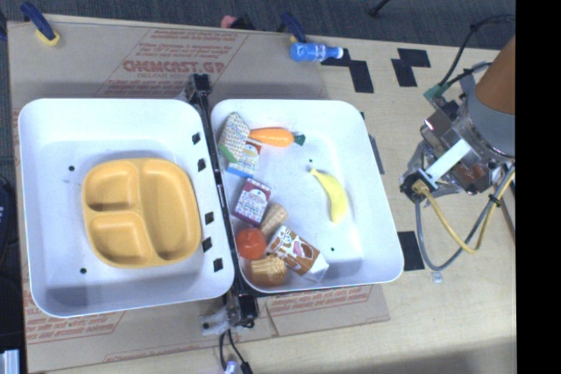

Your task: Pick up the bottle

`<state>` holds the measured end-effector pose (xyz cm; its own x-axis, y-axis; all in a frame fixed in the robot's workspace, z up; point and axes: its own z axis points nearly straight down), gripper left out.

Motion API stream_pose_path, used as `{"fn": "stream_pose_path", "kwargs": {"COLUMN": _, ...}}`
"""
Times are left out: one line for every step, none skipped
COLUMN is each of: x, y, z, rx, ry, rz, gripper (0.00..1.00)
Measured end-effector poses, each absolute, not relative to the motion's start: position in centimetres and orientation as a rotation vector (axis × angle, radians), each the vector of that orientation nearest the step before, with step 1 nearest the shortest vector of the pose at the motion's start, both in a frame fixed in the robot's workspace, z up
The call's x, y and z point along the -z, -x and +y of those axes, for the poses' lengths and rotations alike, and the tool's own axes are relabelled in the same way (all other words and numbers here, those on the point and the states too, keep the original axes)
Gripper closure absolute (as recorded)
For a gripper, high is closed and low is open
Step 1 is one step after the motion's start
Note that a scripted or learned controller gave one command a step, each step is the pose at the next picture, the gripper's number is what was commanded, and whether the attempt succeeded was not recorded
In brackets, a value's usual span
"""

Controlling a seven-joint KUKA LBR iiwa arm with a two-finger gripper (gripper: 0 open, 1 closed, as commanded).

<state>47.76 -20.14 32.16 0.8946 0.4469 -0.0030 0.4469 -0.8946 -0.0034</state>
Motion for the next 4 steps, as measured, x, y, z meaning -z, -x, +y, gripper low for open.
{"fn": "stream_pose_path", "kwargs": {"x": -33.1, "y": -47.6, "z": -21.1, "rx": -0.005, "ry": 3.122, "rz": -0.327, "gripper": 1.00}}
{"fn": "stream_pose_path", "kwargs": {"x": -34.0, "y": -47.6, "z": -21.0, "rx": -0.011, "ry": 3.117, "rz": -0.339, "gripper": 1.00}}
{"fn": "stream_pose_path", "kwargs": {"x": -35.0, "y": -47.6, "z": -21.0, "rx": -0.017, "ry": 3.112, "rz": -0.353, "gripper": 1.00}}
{"fn": "stream_pose_path", "kwargs": {"x": -36.0, "y": -47.7, "z": -20.9, "rx": -0.023, "ry": 3.107, "rz": -0.368, "gripper": 1.00}}
